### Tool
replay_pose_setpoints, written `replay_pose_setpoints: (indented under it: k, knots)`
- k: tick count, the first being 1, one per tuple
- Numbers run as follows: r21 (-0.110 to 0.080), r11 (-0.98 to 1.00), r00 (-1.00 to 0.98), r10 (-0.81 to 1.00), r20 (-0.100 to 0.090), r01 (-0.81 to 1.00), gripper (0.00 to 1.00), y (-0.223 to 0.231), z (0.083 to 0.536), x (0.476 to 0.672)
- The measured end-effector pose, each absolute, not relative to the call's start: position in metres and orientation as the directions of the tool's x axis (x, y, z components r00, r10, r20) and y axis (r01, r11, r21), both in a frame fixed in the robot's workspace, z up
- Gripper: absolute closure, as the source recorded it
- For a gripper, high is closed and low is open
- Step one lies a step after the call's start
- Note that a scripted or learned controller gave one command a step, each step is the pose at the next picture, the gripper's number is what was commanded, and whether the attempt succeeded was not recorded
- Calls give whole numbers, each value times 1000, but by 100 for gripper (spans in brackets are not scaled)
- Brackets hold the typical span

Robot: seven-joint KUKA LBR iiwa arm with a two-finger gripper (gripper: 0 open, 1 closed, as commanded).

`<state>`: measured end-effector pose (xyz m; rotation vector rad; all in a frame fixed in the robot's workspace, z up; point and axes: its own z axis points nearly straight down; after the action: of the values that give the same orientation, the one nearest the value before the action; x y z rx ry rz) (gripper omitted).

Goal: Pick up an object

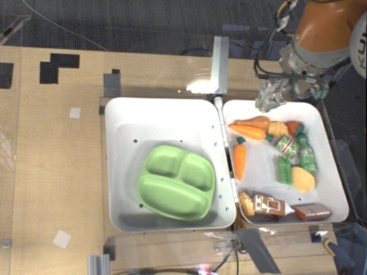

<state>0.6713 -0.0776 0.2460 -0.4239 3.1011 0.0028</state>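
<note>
My gripper (270, 99) hangs over the far edge of the right bin (332, 171), just above its back left part. No object shows in it. Below it in the bin lie a large orange carrot (250, 129), a yellow corn piece (278, 129) and a red item (294, 127). A smaller carrot (239, 160) lies by the bin's left wall. Toward the middle are a green can (287, 146), green vegetables (285, 171) and a yellow lemon (303, 180). At the near edge lie a brown bottle (269, 206) and a brown bar (312, 212).
The left bin (123, 153) holds a green divided plate (176, 182). A metal post (220, 67) stands behind the wall between the two bins. Cables hang around the arm's wrist at the upper right.
</note>
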Motion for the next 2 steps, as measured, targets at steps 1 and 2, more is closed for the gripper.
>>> replay_pose_setpoints:
  k: [1, 2]
  knots:
    - [-5, 964, -964, -266, -25, -266, 100, -80, 262, 674]
    - [3, 974, -974, -224, -15, -224, 100, 37, 292, 670]
